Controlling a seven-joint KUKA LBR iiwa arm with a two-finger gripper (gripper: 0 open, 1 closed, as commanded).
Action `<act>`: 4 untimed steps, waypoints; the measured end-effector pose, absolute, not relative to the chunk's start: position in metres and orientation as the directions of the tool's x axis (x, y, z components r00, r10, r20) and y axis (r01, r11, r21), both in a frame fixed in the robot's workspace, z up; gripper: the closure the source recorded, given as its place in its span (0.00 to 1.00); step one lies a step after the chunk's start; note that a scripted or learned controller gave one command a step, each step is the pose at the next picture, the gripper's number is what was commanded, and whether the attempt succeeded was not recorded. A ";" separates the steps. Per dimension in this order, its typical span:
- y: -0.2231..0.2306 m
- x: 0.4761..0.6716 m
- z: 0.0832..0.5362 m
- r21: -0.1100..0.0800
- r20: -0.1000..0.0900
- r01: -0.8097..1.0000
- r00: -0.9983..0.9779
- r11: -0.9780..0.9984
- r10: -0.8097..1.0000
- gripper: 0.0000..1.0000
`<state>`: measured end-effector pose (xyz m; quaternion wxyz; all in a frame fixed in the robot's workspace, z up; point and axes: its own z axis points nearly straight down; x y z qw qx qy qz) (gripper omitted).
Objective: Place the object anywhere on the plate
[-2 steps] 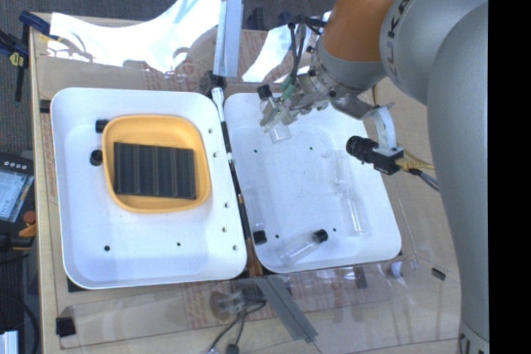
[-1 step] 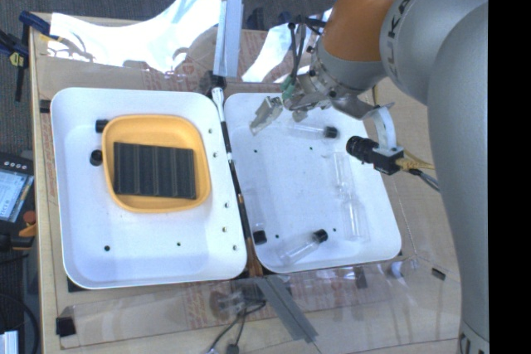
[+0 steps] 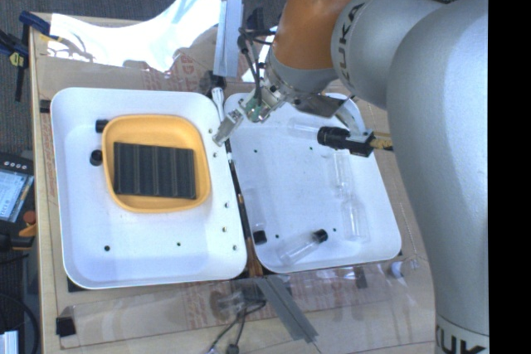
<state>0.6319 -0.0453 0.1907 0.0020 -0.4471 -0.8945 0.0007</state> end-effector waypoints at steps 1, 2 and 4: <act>-0.039 0.637 0.215 0.001 0.002 0.799 -0.601 0.601 0.799 0.00; -0.034 0.656 0.191 0.001 0.001 0.789 -0.614 0.614 0.789 0.00; -0.086 0.630 0.207 -0.001 0.001 0.318 -0.948 0.948 0.318 0.00</act>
